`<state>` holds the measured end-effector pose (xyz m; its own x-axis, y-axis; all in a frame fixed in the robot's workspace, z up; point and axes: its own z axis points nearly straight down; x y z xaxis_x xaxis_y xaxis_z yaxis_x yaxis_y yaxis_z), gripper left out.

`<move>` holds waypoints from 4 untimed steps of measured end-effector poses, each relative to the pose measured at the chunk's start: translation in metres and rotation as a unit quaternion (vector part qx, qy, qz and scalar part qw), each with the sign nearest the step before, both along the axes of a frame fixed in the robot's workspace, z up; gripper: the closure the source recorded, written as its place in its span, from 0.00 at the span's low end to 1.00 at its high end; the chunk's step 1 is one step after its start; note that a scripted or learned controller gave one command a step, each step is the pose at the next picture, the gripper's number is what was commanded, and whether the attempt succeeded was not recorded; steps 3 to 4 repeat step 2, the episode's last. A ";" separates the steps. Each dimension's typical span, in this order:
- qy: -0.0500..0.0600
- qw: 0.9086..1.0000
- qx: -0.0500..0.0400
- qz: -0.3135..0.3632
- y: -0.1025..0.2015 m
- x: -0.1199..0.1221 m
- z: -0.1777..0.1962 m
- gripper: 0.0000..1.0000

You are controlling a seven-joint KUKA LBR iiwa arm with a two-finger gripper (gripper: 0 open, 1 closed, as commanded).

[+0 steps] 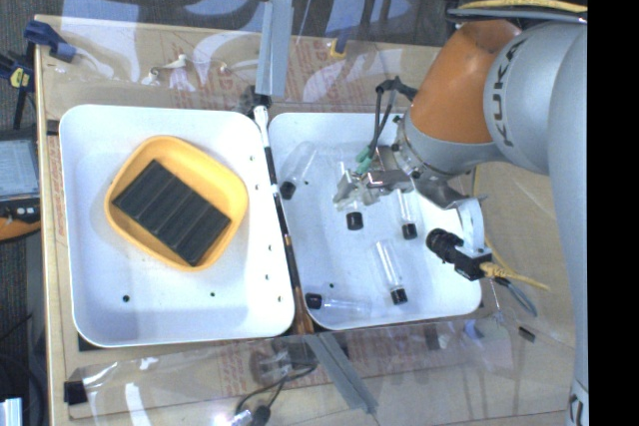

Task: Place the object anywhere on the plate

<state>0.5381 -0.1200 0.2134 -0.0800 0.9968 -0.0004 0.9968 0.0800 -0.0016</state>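
- Low over the middle of the right bin [329,259]: the gripper [361,183], pointing toward the bin's left half.
- Cannot tell how far open it is, nor whether anything is gripped; too small and cluttered there to read.
- Behind it, reaching in from the right: the grey arm [529,105] with its orange band [454,85].
- Just below the gripper, perhaps touching it: a clear tube, called here the nearest tube [351,213], black cap at its lower end.
- To the right of that, close beside the wrist: a second tube [405,214], roughly upright in the view, black cap toward the near side.
- Farther toward the near wall: a third tube [387,266], lying flat, black cap at its near end.
- Along the near wall, close to the left corner: a fourth tube [339,306], black cap at its left end.
- Near the bin's left wall: a fifth tube [297,167], slanted, black cap at the lower left.
- All five tubes inside the right bin, well apart from the plate.
- In the left bin [100,304]: the yellow plate [205,155], turned cornerwise, with a dark ridged panel [172,210] lying on it.
- Under both bins: the bench [180,65], covered in clear sheeting.
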 end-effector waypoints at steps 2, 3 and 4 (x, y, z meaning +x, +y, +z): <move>0.001 1.000 0.000 0.020 0.087 0.045 -0.019 0.00; 0.001 1.000 0.000 0.020 0.087 0.045 -0.019 0.00; 0.001 1.000 0.000 0.020 0.087 0.045 -0.019 0.00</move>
